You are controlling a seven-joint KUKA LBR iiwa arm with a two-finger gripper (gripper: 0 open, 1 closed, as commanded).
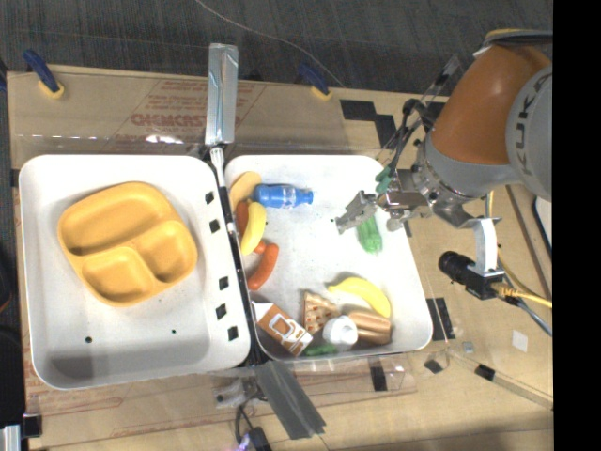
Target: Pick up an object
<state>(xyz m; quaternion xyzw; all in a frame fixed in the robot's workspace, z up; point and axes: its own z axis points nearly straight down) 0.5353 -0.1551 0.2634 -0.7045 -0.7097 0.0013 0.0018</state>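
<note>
bins [38, 252]: smooth white plastic | tray [127, 241]: matt yellow plastic | bench [488, 346]: wood

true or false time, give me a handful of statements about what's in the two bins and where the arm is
1. The yellow plastic divided tray lies in the left white bin. True.
2. The blue plastic bottle lies in the left bin. False: it lies in the right white bin.
3. The end effector is over the right bin. True.
4. The green object lies by the right bin's left wall. False: it is near the right rim, by the end effector.
</note>
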